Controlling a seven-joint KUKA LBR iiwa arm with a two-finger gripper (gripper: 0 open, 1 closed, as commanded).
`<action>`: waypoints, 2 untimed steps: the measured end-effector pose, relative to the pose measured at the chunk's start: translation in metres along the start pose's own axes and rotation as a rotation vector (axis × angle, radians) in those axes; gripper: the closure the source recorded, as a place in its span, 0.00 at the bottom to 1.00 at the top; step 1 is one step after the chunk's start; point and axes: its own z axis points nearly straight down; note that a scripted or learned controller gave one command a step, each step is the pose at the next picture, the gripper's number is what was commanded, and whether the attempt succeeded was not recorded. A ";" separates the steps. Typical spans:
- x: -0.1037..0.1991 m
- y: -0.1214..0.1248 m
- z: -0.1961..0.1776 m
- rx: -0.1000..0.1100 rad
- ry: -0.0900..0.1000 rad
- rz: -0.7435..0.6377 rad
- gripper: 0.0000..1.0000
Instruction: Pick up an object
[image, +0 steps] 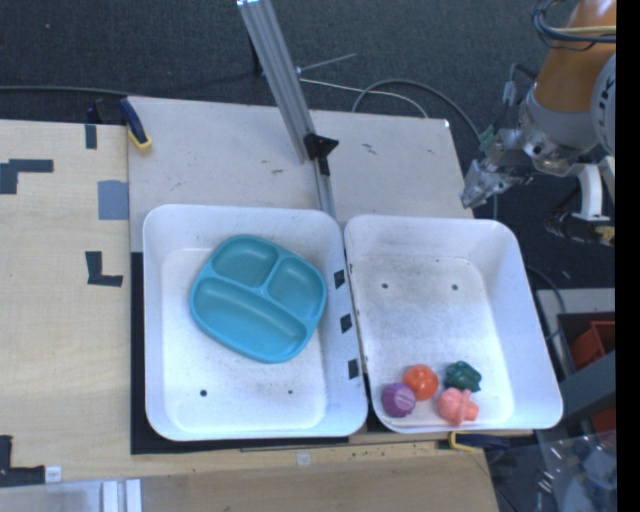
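Toys for picking lie together in the near corner of the right bin (520, 290): an orange ball-like piece (421, 380), a purple one (398, 400), a pink one (458, 406) and a dark green one (462, 375). They are small in the view, so I cannot say what each one represents. The left bin (160, 300) holds a blue divided plate (259, 297).

The gripper (480, 188) hangs beyond the far right corner of the right bin, well apart from the toys. Its tip is blurred, and I cannot tell how it is set.

The main risk, I think, comes from the crowding. The four pieces touch or nearly touch, so a descent may land on a neighbour and push the target away. Round pieces may also roll out of a closing grip. The bin wall just beside them leaves little room on that side, and a collision with the rim is possible.
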 end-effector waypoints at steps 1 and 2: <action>0.053 -0.011 0.000 0.006 0.002 -0.004 1.00; 0.102 -0.029 -0.005 0.006 0.003 -0.004 1.00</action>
